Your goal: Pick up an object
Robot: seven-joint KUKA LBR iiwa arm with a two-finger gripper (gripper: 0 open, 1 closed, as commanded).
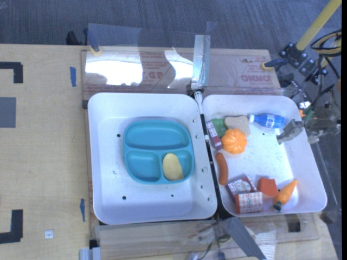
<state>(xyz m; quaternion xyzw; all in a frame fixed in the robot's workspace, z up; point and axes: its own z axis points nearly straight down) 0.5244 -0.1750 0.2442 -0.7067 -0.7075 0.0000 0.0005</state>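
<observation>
Over the right bin's (320, 196) far edge, claw (288, 132) low — whether clamped, cannot tell.

Two bins (103, 161), one tray (157, 137), one potato (173, 167), one bottle (268, 121).

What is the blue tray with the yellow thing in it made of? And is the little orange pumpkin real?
The teal divided tray looks like moulded plastic: one even colour, smooth rounded compartments, soft sheen. The pale yellow oval lump in its lower right compartment looks like plastic toy food, perhaps a potato or lemon; hard to tell. The small orange ridged pumpkin seems a plastic toy too: flat bright colour, tidy grooves.
</observation>
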